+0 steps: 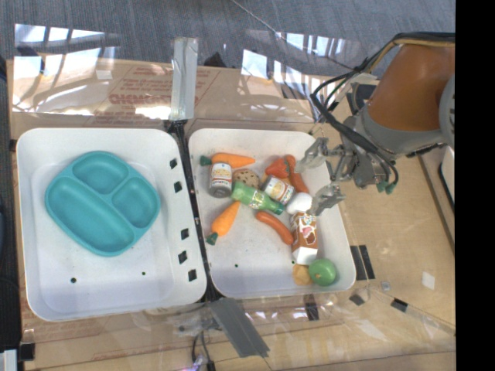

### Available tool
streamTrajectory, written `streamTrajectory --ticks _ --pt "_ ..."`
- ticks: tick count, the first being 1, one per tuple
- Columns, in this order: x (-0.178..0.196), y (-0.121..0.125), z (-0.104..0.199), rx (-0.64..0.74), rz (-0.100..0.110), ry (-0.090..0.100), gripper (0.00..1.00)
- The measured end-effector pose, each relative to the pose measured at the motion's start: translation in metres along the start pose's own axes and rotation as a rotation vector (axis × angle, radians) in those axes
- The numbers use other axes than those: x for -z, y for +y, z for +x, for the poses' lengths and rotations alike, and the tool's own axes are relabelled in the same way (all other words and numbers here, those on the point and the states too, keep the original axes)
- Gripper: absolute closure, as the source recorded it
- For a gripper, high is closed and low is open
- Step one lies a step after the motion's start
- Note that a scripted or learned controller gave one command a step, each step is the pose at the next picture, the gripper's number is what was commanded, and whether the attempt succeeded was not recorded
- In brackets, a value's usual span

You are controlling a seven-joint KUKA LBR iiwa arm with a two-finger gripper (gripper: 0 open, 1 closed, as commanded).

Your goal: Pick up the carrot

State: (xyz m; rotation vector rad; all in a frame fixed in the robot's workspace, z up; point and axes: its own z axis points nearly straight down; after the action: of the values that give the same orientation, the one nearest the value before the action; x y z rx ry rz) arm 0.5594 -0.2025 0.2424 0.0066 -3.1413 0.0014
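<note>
Gripper (pixel 323 178) over right bin's (pixel 232 280) right rim, fingers spread wide, nothing betw them. Carrot (pixel 226 219) well to gripper's left and a bit nearer cam, lying flat on bin floor, tilted, just beside green bottle (pixel 255 198). 2nd carrot (pixel 230 161) left of gripper, farther back. White item (pixel 299 203) just beside lower finger. Teal plate (pixel 102 201) in left bin, well apart.

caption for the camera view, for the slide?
Open pincer hovers at the right bin edge, holding nothing; a carrot lies among toy food, teal plate in the left bin.
</note>
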Motion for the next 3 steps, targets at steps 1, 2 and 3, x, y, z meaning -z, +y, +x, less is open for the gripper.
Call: streamTrajectory --ticks 1,2,3 --pt "-0.129 0.064 0.000 0.190 -0.006 0.007 0.00" --pt "-0.151 0.097 -0.002 0.168 -0.003 0.001 0.00" --pt "-0.151 0.110 0.020 0.122 -0.002 0.002 0.00"
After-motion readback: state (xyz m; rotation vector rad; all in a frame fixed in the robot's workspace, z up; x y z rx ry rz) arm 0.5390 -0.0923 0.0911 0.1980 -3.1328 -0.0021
